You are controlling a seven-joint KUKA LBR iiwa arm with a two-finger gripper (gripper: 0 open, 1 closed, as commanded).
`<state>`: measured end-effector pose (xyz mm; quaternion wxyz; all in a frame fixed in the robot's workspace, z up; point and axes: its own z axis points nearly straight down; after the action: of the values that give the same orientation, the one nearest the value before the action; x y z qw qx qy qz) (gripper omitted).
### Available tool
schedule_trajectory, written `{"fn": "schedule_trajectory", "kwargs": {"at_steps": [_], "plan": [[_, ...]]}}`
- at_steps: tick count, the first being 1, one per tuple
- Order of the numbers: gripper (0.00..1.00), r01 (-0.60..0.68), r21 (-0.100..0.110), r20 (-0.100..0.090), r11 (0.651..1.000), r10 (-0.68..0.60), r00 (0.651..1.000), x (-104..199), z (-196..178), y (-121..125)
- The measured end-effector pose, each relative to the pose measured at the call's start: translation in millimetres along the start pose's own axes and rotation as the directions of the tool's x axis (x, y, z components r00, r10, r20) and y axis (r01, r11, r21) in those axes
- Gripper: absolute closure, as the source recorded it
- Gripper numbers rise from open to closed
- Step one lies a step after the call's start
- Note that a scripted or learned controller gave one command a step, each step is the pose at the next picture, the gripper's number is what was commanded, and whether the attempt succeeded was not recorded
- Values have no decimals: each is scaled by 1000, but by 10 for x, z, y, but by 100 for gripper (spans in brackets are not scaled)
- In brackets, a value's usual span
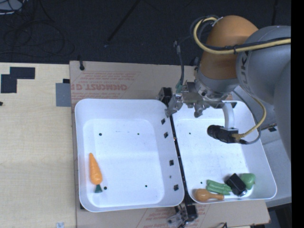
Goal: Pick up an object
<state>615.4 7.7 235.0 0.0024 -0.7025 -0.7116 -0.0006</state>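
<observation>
The grey arm (266, 65) enters from the right of the frame, its orange band (230, 34) sitting in the upper right, and bends down over the top edge of the right-hand bin (190, 151). The gripper (190, 106) hangs at upper centre, just where the two bins meet, above the right bin's top left corner. From this slanted view its fingers are a dark, cluttered mass, so I cannot tell how far the jaws stand apart, and nothing can be seen held between them. A black cylindrical part (221, 133) attached by a cable hangs below the wrist over the middle of the right bin. The objects lie well apart from the gripper. In the lower right of the frame, along the right bin's bottom wall, a tan pear-like piece (206, 195) lies beside a green pod-shaped toy (218, 187), with a black block (236, 184) and a lighter green piece (248, 179) close together to their right. In the left-hand bin (118, 113), an orange toy carrot (95, 170) lies near the lower left corner, its dark green tip pointing toward the bottom of the frame. Both bins rest on a cardboard sheet (118, 82) on the pale wooden bench (33, 146).
</observation>
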Motion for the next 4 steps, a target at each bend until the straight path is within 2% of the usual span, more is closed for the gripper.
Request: {"fn": "schedule_trajectory", "kwargs": {"at_steps": [1, 2, 3, 4], "plan": [[100, -12, 2, 4, 1000, 12, 1000, -92, -127, -23], [100, -8, -5, 2, 1000, 8, 1000, 368, -1069, -455], [100, -7, -6, 2, 1000, 7, 1000, 779, -1831, -1065], [100, -7, 3, 7, 1000, 7, 1000, 764, -1877, -1042]]}}
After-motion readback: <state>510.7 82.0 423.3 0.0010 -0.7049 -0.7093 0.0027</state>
